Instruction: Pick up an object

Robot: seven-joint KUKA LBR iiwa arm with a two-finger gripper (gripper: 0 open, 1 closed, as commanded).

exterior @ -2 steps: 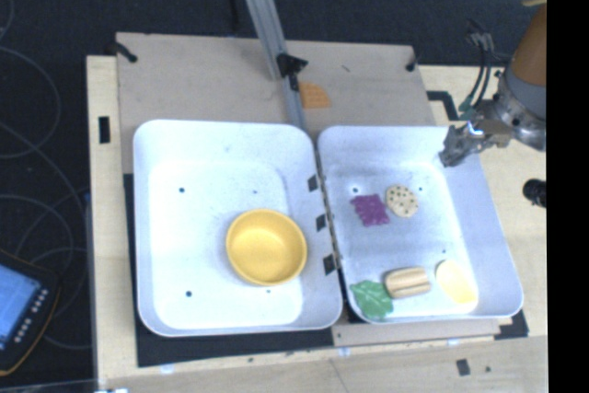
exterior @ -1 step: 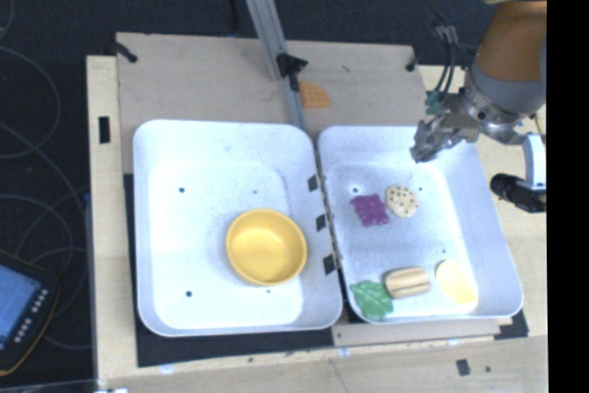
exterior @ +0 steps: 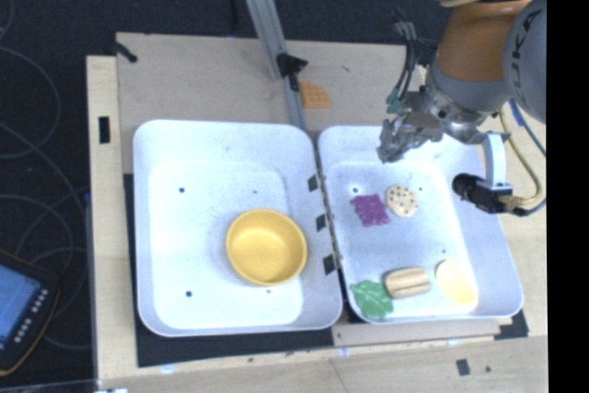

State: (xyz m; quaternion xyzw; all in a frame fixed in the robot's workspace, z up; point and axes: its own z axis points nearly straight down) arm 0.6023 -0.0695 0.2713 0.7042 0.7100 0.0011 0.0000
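Note:
My gripper hangs over the back edge of the right bin, with nothing visibly between its fingers. Just in front of it lie a purple bunch of grapes and a speckled cream cookie. Near the bin's front edge sit a green leafy piece, a tan bread roll and a yellow lemon. A yellow bowl rests in the left bin.
A grey metal post slants up from the divider between the bins. A small orange object lies on the bench behind the bins. A tablet sits at the far left, off the bench.

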